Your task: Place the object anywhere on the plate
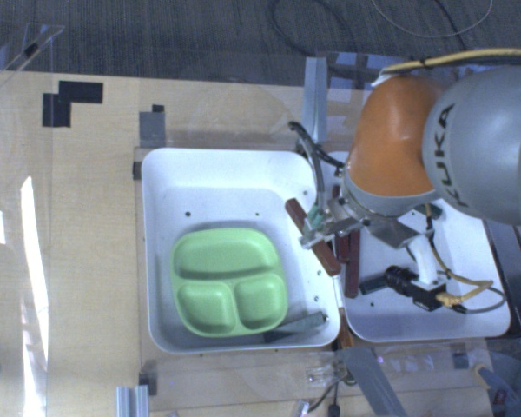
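A light green plate (230,281) with three compartments lies in the left bin (208,176), toward its front. My gripper (319,228) hangs over the left bin's right wall, just right of the plate. A long reddish-brown bar (328,259) slants beneath the gripper, from the upper left to the lower right. A second, darker brown strip (352,268) stands beside it over the divider between the bins. The wrist hides how the gripper meets the bar, so a hold on it is unclear. Nothing rests on the plate.
A dark grey elongated thing (297,324) lies along the left bin's front wall, just right of the plate's front corner. The big grey and orange arm covers much of the right bin (473,320). Bare wooden bench (69,259) stretches to the left.
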You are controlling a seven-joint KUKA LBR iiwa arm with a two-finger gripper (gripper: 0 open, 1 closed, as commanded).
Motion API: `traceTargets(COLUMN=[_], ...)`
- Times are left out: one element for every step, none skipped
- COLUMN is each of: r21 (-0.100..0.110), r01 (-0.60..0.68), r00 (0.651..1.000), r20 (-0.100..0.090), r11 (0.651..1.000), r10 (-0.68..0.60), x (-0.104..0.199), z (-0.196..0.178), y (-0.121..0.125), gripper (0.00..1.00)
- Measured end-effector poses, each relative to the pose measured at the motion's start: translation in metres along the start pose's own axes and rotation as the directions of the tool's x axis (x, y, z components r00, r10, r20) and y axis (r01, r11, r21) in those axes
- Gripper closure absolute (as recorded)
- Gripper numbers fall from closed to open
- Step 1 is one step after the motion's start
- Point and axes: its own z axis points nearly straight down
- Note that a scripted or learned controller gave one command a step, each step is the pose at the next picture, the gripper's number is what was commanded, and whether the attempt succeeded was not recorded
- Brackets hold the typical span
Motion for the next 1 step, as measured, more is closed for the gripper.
traceTargets(r21=[0.001], r01=[0.219], r00=[0.976], r20=[-0.001], r11=[0.976], r10=[-0.219], x=[0.0813], z=[0.0491], y=[0.0064], gripper=[1.00])
